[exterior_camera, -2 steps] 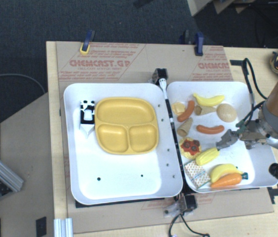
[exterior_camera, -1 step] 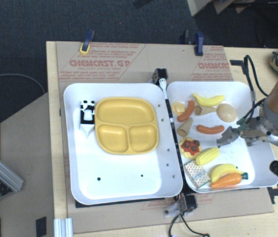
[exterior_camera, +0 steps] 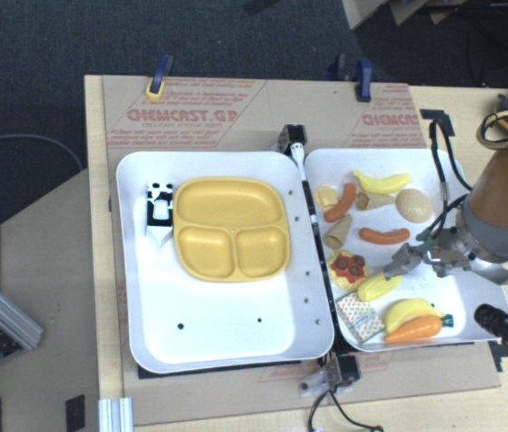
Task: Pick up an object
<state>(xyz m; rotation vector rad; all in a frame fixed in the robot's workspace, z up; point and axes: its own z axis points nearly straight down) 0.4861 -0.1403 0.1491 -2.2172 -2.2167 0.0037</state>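
Arm (exterior_camera: 504, 196): reaching in from the right, orange band above the wrist, hanging over the right bin's right half.
Gripper (exterior_camera: 404, 261): sitting low over the middle of the right bin; dark fingers pointing left toward the food pile; can't tell if spread or pressed together; nothing seen pinched between them.
Right bin (exterior_camera: 443, 165): white, shallow, holding approx a dozen toy food pieces.
Banana, top (exterior_camera: 380, 184): lying near the bin's back edge, well apart from the gripper.
Sausages: one (exterior_camera: 340, 202) lying slanted at upper left, another (exterior_camera: 385, 236) lying flat, just above the gripper.
Round tan piece (exterior_camera: 413, 206): sitting right of the slanted sausage.
Cone-shaped tan piece (exterior_camera: 336, 234): lying near the bin's left wall.
Red berry piece (exterior_camera: 348, 265): sitting left of the gripper.
Small yellow piece (exterior_camera: 378, 287): lying just below the gripper tip, close; touching or not, can't tell.
Cracker (exterior_camera: 358, 317): lying at the front left corner.
Banana, front (exterior_camera: 409, 311) w/ carrot (exterior_camera: 413, 330): lying side by side, touching, at the front edge.
Left bin (exterior_camera: 209, 327): holding a yellow divided plate (exterior_camera: 231, 227) and a small black-and-white item (exterior_camera: 159, 207) just left of the plate.
Worktop (exterior_camera: 236, 115): brown board under both bins, clamps at the back edge.
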